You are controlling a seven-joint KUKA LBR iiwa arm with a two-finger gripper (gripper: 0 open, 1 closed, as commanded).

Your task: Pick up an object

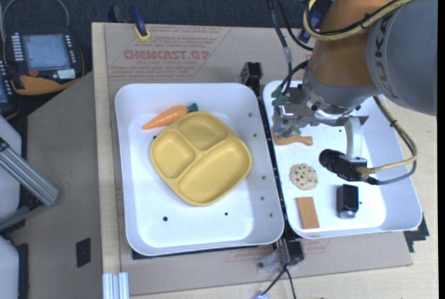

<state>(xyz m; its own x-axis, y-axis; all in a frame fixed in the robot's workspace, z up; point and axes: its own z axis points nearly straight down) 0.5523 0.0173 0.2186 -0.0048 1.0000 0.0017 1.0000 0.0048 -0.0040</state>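
Observation:
My gripper (290, 122) hangs over the upper left part of the right bin (396, 217), under the grey and orange wrist. Just below it on the bin floor lies a flat orange-brown piece (295, 141); whether they touch is unclear. A round speckled cookie (304, 176) sits further toward the front. A tan rectangular block (306, 212) lies near the front rim, and a small black block (348, 199) sits to its right. The wrist hides the back of this bin.
The left bin (139, 221) holds a yellow divided plate (201, 158) with an orange carrot (165, 117) beside its back left edge. A black cable end (338, 163) with a yellow cable hangs from the arm over the right bin.

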